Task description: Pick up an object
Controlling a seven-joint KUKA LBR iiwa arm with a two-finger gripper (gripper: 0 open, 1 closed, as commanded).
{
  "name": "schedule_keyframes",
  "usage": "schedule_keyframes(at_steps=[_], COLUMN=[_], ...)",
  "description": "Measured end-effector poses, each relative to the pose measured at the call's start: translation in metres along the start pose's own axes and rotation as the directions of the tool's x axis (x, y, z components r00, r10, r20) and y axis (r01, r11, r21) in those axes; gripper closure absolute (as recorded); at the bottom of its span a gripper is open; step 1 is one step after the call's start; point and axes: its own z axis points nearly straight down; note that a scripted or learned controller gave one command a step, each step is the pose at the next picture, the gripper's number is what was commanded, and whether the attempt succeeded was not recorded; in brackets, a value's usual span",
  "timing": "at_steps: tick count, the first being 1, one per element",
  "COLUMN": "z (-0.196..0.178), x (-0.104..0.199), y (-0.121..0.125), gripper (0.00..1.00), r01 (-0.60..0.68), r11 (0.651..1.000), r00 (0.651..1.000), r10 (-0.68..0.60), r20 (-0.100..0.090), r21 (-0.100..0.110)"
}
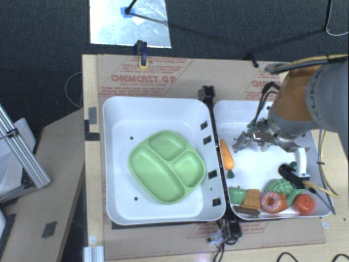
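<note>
Overhead, the bench [163, 75] carries two shallow white bins side by side. The left bin [117, 146], toward the bench's left edge, holds one pale green plate [166, 165] with three compartments, lying flat near its middle. The right bin [256, 168] holds six toy foods. One orange carrot [226, 154] lies along the wall it shares with the left bin. The other five are crowded in a row along the side nearest the bench's front edge: one green piece [237, 194] in the corner below the carrot, one brown bread-like block [252, 200] just beside it, one pink-frosted donut [271, 202] touching that block, one bunch of green grapes [282, 187] just behind the donut, and one red tomato [304, 202] toward the bench's right edge. The single grey arm [305, 102], with its orange band, reaches in from the bench's right edge over the far half of the right bin. Its jaws point toward the shared wall, near the carrot's upper end but apart from it, above bare bin floor. Whether they are spread or pressed together I cannot tell from this angle.
</note>
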Motion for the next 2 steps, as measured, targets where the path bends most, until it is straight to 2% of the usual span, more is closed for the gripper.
schedule_keyframes(at_steps=[1,2], z=[0.019,0.008], x=[0.000,0.000], y=[0.001,0.001], gripper=[0.00,1.00], r01=[-0.003,-0.003], r11=[1.000,1.000], r00=[1.000,1.000], r10=[0.003,0.003], r20=[0.001,0.001], r21=[-0.003,-0.004])
